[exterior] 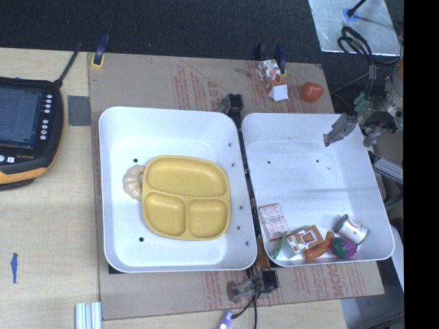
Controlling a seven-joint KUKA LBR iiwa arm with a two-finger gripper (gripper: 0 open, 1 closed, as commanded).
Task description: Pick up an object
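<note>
My gripper (351,138) hovers over the far right corner of the right bin (309,177), its two grey fingers apart with nothing between them. Several small objects lie along the right bin's near edge: a pale pink box (272,219), an orange-printed carton (305,238), an orange sausage-like piece (319,247), a purple and green item (345,248) and a small can (352,229). In the left bin (116,142) sits a yellow divided plate (185,196), with a beige object (132,181) tucked against its left side.
Behind the bins a small carton (272,78) and a red round fruit (312,91) rest on the cardboard. A control tablet (24,129) lies at the far left. Scissors (354,43) lie at the back right.
</note>
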